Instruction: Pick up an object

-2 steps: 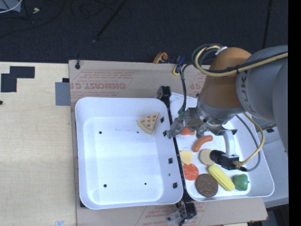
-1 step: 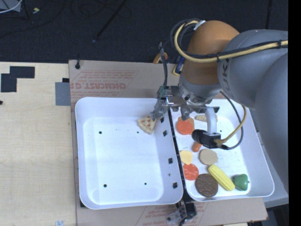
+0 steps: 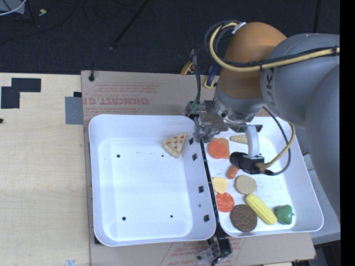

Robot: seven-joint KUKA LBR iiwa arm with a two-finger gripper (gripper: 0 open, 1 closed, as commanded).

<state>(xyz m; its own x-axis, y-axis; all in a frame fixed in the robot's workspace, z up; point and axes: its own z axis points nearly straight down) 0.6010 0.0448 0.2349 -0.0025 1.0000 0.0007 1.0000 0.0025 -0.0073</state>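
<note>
My gripper (image 3: 202, 127) hangs over the rim between the two bins, near their far end, under the grey wrist and orange band. A waffle wedge (image 3: 175, 144) lies in the left bin (image 3: 111, 204), just left of the gripper. In the right bin (image 3: 302, 204), an orange-red slice (image 3: 219, 148) lies just right of the gripper and a tan piece (image 3: 238, 139) sits beyond it. Nothing shows held in the gripper.
Also in the right bin are a small orange piece (image 3: 232, 172), a yellow disc (image 3: 220, 184), a beige oval (image 3: 245, 184), a red slice (image 3: 225, 202), a brown patty (image 3: 243, 218), a corn cob (image 3: 260, 208) and a green pepper (image 3: 283, 214). A black cable end (image 3: 247, 162) dangles over them.
</note>
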